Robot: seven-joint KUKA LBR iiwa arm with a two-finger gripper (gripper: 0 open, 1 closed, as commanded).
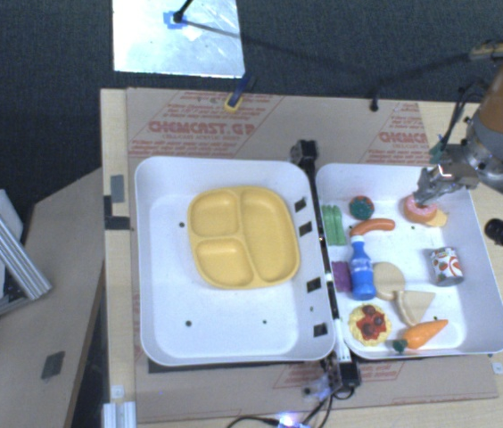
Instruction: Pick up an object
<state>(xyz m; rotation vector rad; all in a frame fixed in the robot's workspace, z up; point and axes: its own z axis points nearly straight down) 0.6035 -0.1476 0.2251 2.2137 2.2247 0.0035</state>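
Note:
The right bin (492, 319) holds several toy foods: a pink doughnut (422, 210), a hot dog (373, 226), a red-and-green fruit (361, 207), a green block (332, 224), a blue bottle (361, 268), a small can (446, 266), a carrot (423, 333), a pizza disc (370, 323) and tan bread pieces (403, 294). My gripper (432, 188) hangs at the bin's back right, right over the doughnut's far edge. Whether its tips touch the doughnut cannot be made out.
The left bin (158, 266) carries a yellow three-part plate (239, 237). A black divider strip (316, 239) runs between the bins. A purple block (342, 276) lies beside the bottle. A shiny square sheet (178, 23) lies beyond the bench.

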